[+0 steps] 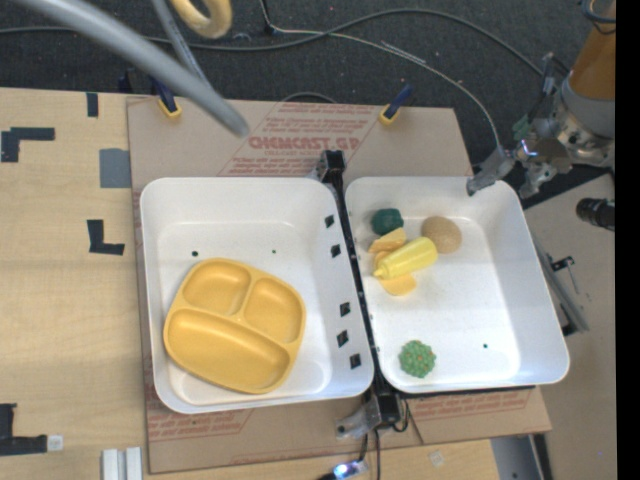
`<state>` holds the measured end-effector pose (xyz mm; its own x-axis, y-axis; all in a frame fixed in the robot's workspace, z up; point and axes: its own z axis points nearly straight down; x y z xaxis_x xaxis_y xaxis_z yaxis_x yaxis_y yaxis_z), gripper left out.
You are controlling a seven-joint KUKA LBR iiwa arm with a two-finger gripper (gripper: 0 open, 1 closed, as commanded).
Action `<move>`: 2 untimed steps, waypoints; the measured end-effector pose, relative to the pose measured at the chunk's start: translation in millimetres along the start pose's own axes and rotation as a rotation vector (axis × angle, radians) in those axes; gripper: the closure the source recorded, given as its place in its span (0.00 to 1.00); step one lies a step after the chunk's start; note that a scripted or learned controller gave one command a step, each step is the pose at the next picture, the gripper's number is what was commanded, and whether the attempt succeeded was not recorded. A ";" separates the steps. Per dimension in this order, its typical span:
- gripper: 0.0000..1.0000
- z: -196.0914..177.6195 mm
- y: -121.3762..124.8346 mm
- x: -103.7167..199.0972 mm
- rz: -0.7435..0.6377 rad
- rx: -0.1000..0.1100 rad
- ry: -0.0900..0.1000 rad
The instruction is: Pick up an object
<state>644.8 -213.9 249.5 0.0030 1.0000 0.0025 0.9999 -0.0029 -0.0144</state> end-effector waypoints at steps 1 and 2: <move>0.00 -8.9 2.4 0.9 -0.004 -0.013 -0.003; 0.00 43.3 -7.5 2.3 -0.004 -0.009 -0.003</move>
